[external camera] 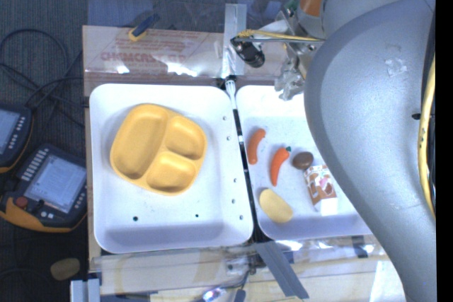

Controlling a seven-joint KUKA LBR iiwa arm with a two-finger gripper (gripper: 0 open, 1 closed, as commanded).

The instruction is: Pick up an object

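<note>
Gripper (289, 85) hangs over the right bin's (283, 231) far edge; can't tell its grip. Toy carrot (279, 165) lies mid-bin, sausage (254, 145) and chocolate ball (302, 160) close either side, tight room.

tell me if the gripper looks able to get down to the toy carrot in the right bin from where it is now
Probably yes. The gripper hangs over the right bin's far end, and the carrot lies apart from the sausage and brown ball, nothing covering it.
</note>
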